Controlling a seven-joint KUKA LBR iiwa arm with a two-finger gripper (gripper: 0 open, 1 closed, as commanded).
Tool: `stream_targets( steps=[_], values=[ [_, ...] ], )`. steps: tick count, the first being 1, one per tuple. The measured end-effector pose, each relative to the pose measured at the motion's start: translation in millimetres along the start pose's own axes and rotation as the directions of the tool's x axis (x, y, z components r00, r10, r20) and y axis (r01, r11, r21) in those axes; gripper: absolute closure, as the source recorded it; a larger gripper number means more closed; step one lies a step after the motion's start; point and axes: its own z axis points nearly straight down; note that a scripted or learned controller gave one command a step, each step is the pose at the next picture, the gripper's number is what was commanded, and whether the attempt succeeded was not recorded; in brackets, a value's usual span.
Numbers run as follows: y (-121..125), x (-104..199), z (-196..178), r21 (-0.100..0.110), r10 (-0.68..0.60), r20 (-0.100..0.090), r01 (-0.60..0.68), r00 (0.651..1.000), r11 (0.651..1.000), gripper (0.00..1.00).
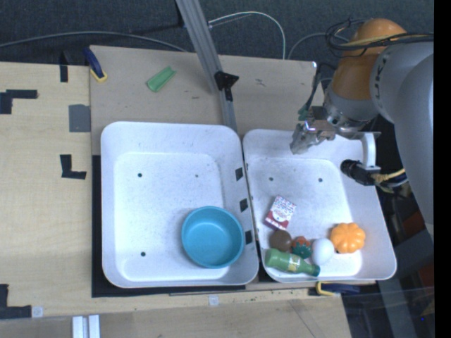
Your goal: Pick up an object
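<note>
Pincer [308, 141] sits over the far rim of the right bin [366, 201], near that bin's far left part, tips pointing down at the rim. Nothing shows between the fingers; whether they are spread or closed, cannot tell from this angle. Grey arm comes in from the right with the orange band [366, 55] above the wrist.

Right bin holds a cluster at its near end, well apart from the pincer: a small red-and-white packet [281, 212] lying tilted near the bin's middle, a brown roundish item [281, 240] just below it, a green bottle [290, 262] lying on its side along the near wall, a small red-and-green item [302, 247] beside the brown one, a white ball [323, 251] touching or just beside an orange pumpkin-like toy [347, 237] at the right.

Left bin [123, 189] has a blue bowl [212, 236] upright in its near right corner.

On the counter [134, 104] beyond the bins: a green block [161, 79] and a blue-and-yellow clamp [95, 63] at the far left corner. A grey pole [202, 37] slants across the counter toward the gap between bins.
</note>
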Motion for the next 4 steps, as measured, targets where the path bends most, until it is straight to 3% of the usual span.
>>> stream_targets(
  steps=[2,4],
  values=[
    [6.8,11.3,-113.1,-0.003,-0.002,0.0,0.002,1.0,1.0,1.0],
    [-19.0,126.9,-111.3,0.005,-0.005,-0.002,0.005,1.0,1.0,1.0]
  ],
)
